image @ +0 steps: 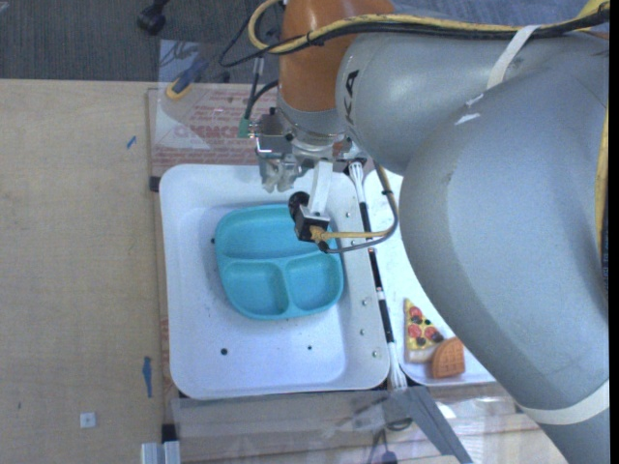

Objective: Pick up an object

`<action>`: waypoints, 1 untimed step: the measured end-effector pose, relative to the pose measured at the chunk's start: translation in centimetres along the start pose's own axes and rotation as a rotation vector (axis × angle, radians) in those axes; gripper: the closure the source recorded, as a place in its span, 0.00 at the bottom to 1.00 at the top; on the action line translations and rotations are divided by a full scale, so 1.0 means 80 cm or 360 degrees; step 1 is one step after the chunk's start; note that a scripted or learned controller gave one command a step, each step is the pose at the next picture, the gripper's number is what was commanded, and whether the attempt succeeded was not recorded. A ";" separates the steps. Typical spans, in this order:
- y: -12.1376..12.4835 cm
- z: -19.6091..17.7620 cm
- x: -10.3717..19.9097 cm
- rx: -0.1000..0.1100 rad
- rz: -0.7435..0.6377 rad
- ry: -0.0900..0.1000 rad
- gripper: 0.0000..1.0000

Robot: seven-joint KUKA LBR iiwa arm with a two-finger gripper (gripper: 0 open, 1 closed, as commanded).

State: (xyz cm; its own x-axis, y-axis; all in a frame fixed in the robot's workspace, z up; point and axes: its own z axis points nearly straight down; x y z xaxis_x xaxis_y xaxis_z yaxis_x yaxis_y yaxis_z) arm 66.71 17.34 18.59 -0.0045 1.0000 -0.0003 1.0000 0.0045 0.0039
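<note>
The gripper (281,174) is hanging over the far rim of the left bin (193,356), and whether its fingers are open or closed cannot be told, since they are appearing only as a small blurred metal cluster below the wrist. Nothing is showing between them. The nearest candidate, a blue divided plate (279,274), is lying flat on the bin floor just below and toward the camera from the fingers, its long axis running across the bin from left to right. A toy pizza slice (419,329) and a brown toy food piece (447,359) are lying well apart to the right, in the right bin (426,375). The plate's raised far rim is judged the nearer grasp point.
</note>
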 end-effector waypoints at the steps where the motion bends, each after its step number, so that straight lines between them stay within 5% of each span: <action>1: -0.014 -0.026 0.055 -0.0002 -0.0001 0.0001 1.00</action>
State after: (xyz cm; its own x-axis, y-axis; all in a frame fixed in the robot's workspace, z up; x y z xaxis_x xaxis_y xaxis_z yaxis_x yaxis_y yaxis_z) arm 65.56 21.73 20.65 -0.0053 1.0000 0.0001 1.0000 0.0053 0.0049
